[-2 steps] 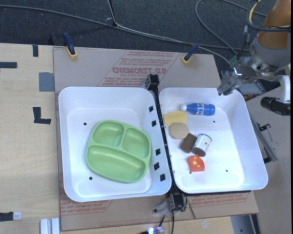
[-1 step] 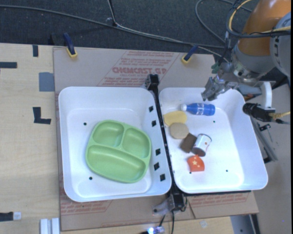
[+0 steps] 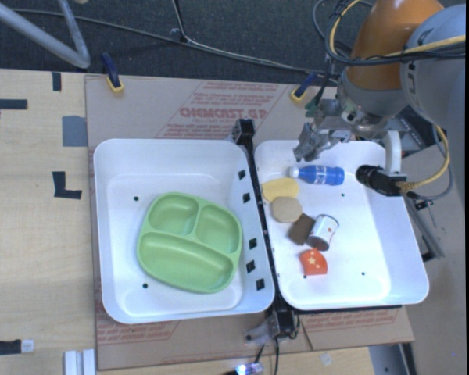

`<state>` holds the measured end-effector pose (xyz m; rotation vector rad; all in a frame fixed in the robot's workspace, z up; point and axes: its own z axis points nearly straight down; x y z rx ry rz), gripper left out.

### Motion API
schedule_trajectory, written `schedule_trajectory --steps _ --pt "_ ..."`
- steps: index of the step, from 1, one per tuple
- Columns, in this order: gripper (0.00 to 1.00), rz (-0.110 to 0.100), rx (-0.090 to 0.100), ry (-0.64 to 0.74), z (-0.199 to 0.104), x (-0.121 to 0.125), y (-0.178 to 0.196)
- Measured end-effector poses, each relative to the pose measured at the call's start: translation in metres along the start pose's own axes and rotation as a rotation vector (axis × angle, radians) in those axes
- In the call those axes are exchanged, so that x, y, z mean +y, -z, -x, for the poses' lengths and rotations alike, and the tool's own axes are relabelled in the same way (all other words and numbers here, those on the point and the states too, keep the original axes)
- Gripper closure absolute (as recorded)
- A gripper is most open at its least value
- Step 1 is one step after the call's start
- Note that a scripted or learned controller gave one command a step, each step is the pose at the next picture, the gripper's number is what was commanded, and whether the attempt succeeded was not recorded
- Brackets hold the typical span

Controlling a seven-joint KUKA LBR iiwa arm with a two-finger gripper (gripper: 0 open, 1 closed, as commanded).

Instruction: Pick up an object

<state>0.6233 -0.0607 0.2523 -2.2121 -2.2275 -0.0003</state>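
I see the gripper [image 3: 308,148] up near the top edge of the right bin [image 3: 391,276], hanging just above the blue bottle [image 3: 318,176]. Its two fingers look a little apart, and I see nothing between them. The blue bottle lies on its side, white cap pointing to the left bin [image 3: 113,209]. Just below the cap sits a yellow piece [image 3: 281,189], and under that a tan round thing [image 3: 286,209] touching it. A brown block [image 3: 301,228] lies next to a small white can [image 3: 323,230] (it has a dark red end). A red-orange thing [image 3: 314,263] sits a bit lower, on its own. In the left bin I see a green tray [image 3: 190,242] with three sections.
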Motion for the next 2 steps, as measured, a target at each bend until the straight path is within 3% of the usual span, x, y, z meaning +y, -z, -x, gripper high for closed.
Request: schedule_trajectory --steps 2 --pt "1.00 -0.002 -0.001 0.000 -0.115 -0.008 -0.017"
